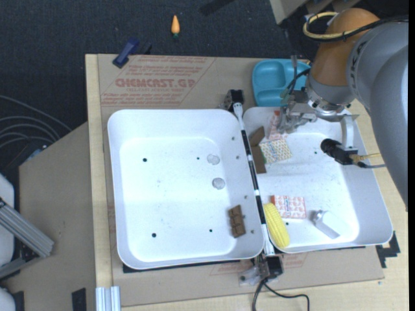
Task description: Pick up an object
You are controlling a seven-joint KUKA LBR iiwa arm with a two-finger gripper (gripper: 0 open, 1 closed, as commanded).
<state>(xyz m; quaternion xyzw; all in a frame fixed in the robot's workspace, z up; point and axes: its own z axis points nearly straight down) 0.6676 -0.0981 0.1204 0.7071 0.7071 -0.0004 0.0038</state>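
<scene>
My gripper [290, 120] hangs over the far left part of the right bin [363, 193], just above a small patterned pouch [275, 149]. A brown flat piece [257, 149] lies beside the pouch along the bin's left wall. Nearer the front lie a red-and-white patterned packet [289, 207], a yellow corn cob [277, 225] and a small silver-grey object [325, 224]. In the left bin [130, 173] a brown chocolate-like bar [237, 220] rests near the front right, with two clear round discs [216, 171] further back.
A blue scoop-shaped container [272, 81] stands on the bench behind the right bin. A blue object [125, 52] and a small orange carrot-like thing [175, 24] lie off the bench at the back. The arm fills the upper right.
</scene>
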